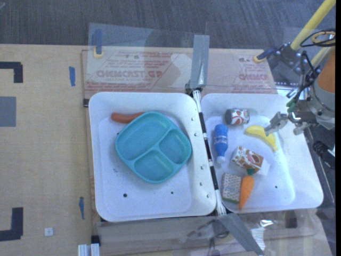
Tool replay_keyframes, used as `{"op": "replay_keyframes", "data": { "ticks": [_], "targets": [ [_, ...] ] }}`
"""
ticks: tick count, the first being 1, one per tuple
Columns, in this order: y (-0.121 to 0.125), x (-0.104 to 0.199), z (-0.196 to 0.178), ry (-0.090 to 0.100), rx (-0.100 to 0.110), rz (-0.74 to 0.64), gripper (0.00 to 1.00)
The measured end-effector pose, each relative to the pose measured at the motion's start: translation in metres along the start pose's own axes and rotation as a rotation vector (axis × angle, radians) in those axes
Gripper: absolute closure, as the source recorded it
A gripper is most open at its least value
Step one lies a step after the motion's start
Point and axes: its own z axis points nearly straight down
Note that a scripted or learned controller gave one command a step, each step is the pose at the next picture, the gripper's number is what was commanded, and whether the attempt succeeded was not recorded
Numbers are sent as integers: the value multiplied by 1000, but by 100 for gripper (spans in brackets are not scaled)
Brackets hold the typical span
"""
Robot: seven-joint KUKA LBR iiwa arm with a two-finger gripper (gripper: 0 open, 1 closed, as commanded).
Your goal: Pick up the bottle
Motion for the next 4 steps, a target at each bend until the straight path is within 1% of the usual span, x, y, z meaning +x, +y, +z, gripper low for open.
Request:
{"op": "replay_keyframes", "data": {
  "ticks": [1, 2, 3, 4],
  "targets": [
    [48, 38, 104, -3, -6, -13, 0],
    [101, 89, 106, -5, -6, -264, 0],
    [57, 93, 109, -1, -5, -361, 0],
    [10, 90, 108, -1, -7, -544, 0]
  ]
}}
